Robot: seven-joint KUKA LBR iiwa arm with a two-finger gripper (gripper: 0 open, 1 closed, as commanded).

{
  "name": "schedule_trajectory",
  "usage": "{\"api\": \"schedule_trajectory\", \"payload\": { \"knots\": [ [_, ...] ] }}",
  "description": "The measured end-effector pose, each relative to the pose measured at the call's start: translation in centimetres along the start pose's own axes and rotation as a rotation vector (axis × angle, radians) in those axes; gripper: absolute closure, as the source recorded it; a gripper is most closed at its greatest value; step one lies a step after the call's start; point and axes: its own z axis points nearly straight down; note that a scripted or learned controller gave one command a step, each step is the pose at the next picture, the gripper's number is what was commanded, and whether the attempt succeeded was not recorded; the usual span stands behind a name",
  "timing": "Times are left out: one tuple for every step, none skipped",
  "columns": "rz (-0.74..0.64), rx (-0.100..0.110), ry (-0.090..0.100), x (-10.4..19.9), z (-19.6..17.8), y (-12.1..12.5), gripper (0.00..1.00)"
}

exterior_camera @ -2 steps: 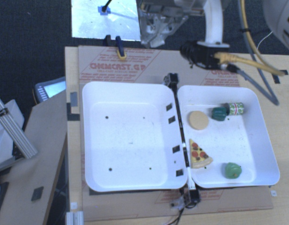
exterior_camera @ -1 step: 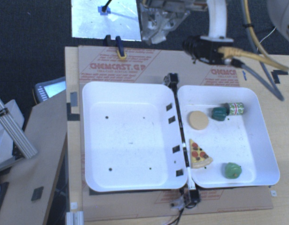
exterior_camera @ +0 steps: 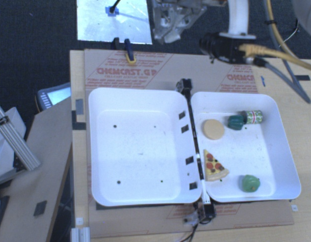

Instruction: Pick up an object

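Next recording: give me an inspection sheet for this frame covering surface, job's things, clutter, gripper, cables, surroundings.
Surface: two white bins side by side on a cardboard sheet; left bin, right bin.
Job's things: all in the right bin: tan disc, small bottle lying on its side, pizza slice, green ball.
Clutter: clamp at the cardboard's far edge.
Gripper: gripper up beyond the bins' far side, over the floor; nothing seen in it.
Cables: yellow hose and grey cables at upper right; wires at the near edge.
Surroundings: shiny plate on dark floor; aluminium rail at left.
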Motion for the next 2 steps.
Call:
{"api": "schedule_trajectory", "payload": {
  "knots": [
    [-0.002, -0.002, 0.001, 0.0, -1.1, 0.0, 1.00],
    [-0.005, -0.004, 0.002, 0.0, -2.2, 0.0, 1.00]
  ]
}}
